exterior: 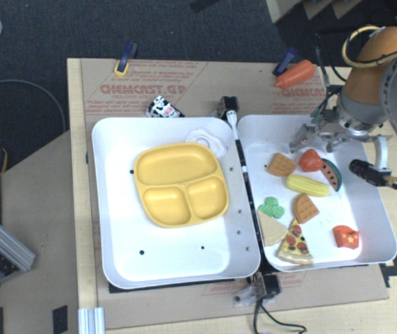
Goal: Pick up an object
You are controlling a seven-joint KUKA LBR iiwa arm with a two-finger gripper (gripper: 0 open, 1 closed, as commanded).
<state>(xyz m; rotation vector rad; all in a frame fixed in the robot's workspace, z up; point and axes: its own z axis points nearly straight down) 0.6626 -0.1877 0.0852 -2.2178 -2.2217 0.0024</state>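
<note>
Two bins are sitting side by side on the tabletop. The left bin is holding a divided plate near its middle. The right bin is holding toy foods: a corn cob near the centre, a watermelon slice just right of it, a pizza slice by the front edge, and a pepper toward the front right corner.
</note>
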